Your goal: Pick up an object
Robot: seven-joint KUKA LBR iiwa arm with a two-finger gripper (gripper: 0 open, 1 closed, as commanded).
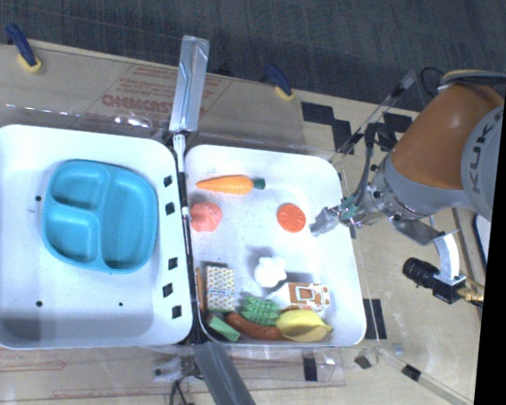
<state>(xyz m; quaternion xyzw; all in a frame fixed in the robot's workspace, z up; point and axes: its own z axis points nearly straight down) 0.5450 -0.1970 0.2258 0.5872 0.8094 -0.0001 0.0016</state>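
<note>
Gripper (326, 221) hangs at the right bin's (356, 300) right wall, whether clenched or released I cannot tell, nothing seen in it; the step looks like the approach, no pick made. Red tomato (291, 216) lies just left of it, mid-bin; round, so no long axis or heading; the next move calls for a leftward shift and descent over it. Carrot (226, 183), farther left, lies left-right, green top pointing right.

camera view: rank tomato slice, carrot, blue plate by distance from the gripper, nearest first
1. tomato slice, right bin, just left of the gripper
2. carrot, right bin's far side, further left
3. blue plate, left bin, farthest
</note>
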